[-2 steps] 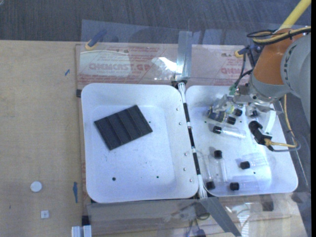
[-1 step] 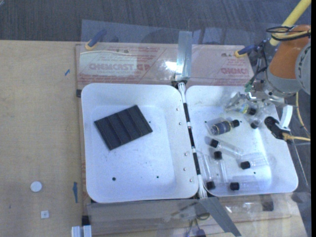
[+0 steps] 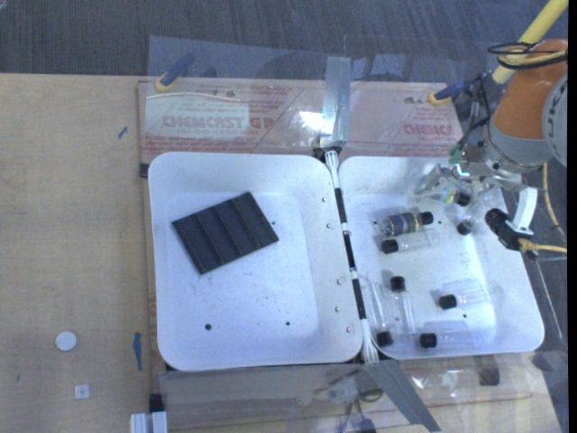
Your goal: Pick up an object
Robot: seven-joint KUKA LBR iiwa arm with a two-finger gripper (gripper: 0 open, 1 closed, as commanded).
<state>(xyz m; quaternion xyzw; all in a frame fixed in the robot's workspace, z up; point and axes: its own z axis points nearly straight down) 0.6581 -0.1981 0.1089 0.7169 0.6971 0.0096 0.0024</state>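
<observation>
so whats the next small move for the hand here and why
Probably a short move down and toward the left, to the small bottle. The hand is at the right bin's far edge with nothing visibly in it, and that bottle is the nearest object.

A pale wooden bench (image 3: 63,242) fills the left, with dark grey floor (image 3: 270,7) beyond its far edge.

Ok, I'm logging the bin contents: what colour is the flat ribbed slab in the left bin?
Dark grey, near black: the slab, clearest in the camera view.
</observation>
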